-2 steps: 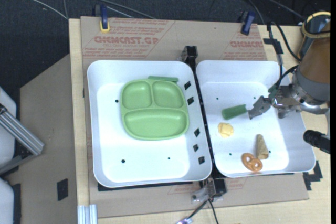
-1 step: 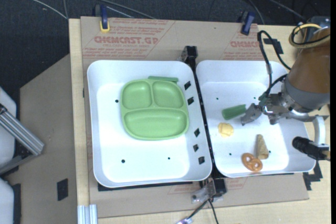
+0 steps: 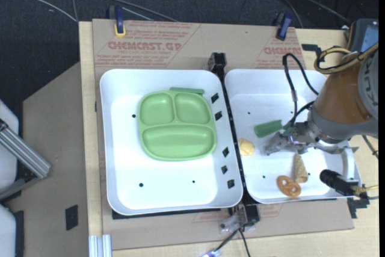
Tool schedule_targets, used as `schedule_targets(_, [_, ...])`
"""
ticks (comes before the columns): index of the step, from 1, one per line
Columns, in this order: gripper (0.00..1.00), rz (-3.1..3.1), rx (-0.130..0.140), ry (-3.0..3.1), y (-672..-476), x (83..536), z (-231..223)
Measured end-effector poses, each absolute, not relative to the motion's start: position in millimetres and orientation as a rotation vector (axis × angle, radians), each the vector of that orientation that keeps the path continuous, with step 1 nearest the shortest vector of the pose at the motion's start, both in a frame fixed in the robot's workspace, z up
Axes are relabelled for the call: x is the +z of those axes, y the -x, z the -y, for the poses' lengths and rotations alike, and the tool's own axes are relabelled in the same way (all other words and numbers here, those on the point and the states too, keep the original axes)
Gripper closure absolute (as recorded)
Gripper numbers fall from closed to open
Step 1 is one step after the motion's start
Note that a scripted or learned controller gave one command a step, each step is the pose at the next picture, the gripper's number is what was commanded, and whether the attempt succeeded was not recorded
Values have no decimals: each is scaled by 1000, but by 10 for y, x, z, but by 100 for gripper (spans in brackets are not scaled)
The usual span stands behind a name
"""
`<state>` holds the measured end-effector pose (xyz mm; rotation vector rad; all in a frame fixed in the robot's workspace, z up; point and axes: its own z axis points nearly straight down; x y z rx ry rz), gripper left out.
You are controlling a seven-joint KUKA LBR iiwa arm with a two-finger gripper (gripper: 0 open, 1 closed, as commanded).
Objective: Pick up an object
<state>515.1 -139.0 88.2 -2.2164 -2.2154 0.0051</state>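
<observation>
The right bin point(image 3: 264, 84) holds a green block point(image 3: 267, 127), a small yellow piece point(image 3: 246, 146), a tan wedge-shaped piece point(image 3: 299, 168) and an orange pretzel-shaped ring point(image 3: 289, 185). My gripper point(image 3: 278, 143) is low in this bin, just below the green block and right of the yellow piece. Nothing shows between its fingers. The arm comes in from the right with its orange band above the wrist.
The left bin point(image 3: 120, 177) contains a light green divided plate point(image 3: 177, 126) with a thin green strip point(image 3: 186, 91) at its back edge. A black divider with clips point(image 3: 224, 123) runs between the bins. Cables cross the dark floor behind the bench.
</observation>
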Motion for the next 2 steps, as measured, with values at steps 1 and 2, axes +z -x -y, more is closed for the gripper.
schedule_targets(1, [0,2218,1,2219,-5149,846,1385])
schedule_targets(2, [100,2219,-1,2220,-5156,958,1387])
